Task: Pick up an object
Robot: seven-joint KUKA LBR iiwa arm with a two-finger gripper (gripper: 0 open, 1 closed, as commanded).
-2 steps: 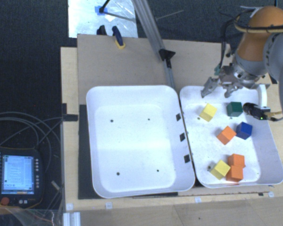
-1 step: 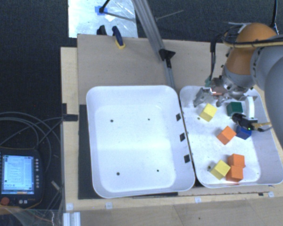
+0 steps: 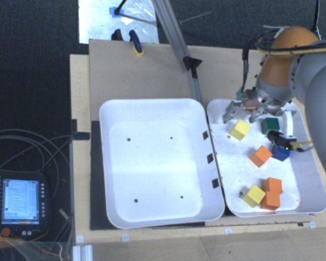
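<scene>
My gripper (image 3: pixel 243 115) hangs over the far left part of the right bin (image 3: pixel 309 192). It is open, its fingers (image 3: pixel 229 113) spread with nothing between them. A yellow cube (image 3: pixel 240 130) lies on the bin floor just in front of the fingertips, apart from them. Further right are a green block (image 3: pixel 270 125) and a blue block (image 3: pixel 280 153), partly under the arm's wrist. An orange cube (image 3: pixel 261 156) sits mid-bin. At the near end lie a second yellow cube (image 3: pixel 254 195) and two orange blocks (image 3: pixel 271 186) (image 3: pixel 270 200) close together.
The left bin (image 3: pixel 111 118) adjoins the right bin along a shared rim with black clips (image 3: pixel 210 158). A slanted metal pole (image 3: pixel 174 29) rises behind the bins. A pendant screen (image 3: pixel 19 203) and cables lie off the bench at left.
</scene>
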